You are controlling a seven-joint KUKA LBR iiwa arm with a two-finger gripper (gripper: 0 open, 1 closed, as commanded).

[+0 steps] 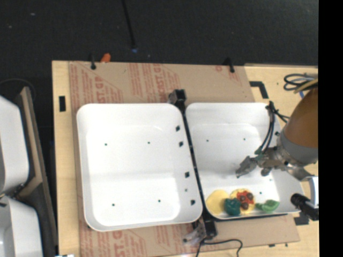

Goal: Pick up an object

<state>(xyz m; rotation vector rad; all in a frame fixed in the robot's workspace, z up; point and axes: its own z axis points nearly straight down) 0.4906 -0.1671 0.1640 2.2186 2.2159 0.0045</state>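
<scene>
Pincer [252,166], fingers spread and grasping nothing, hovers over the right bin [225,122]. The objects, a yellow piece [216,201], a teal piece [232,207], a red piece [245,197] and a green piece [268,205], cluster at the bin's 6 o'clock edge, at 6 o'clock from the pincer.

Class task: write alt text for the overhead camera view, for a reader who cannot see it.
A grey robot arm's gripper hovers in the right white bin, above a cluster of small toys, yellow, teal, red and green, at the bin's near edge. The left white bin sits beside it.
</scene>
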